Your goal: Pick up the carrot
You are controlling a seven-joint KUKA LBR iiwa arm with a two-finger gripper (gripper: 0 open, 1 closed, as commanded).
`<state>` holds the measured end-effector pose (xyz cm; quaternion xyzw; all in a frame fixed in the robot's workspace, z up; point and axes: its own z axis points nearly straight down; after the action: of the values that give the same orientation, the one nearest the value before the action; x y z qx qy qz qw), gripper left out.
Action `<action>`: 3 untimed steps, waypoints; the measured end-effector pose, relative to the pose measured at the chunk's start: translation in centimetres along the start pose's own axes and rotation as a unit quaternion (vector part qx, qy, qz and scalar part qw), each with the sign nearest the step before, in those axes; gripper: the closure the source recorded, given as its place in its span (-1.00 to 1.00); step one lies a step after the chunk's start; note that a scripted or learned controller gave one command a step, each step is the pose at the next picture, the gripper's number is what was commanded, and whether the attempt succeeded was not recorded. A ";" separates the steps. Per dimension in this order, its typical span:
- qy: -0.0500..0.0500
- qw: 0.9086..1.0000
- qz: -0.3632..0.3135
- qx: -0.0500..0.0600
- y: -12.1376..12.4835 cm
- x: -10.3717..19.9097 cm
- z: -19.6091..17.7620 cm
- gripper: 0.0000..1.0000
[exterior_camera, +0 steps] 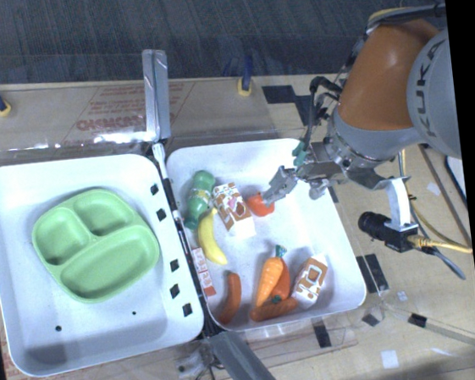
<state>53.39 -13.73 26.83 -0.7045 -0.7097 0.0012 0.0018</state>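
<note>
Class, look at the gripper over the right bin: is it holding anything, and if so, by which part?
Nothing is visibly held. The gripper hovers by a small red item, and the carrot lies apart, nearer the front of the right bin.

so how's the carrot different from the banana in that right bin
The carrot is orange with a green top; the banana is yellow. The carrot lies near the bin's front among other items, the banana against the left wall, further back. The carrot tapers to a point; the banana curves. Both lie flat in the right bin.
</note>
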 end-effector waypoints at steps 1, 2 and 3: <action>0.000 0.994 -0.112 0.000 -3.5 -0.4 14.8 -1.00; 0.000 0.993 -0.115 0.000 -3.5 -0.4 13.8 1.00; 0.000 0.993 -0.115 0.000 -3.5 -0.3 13.8 -1.00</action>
<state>49.87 -14.09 13.02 -0.6178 -0.7863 0.0011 0.0014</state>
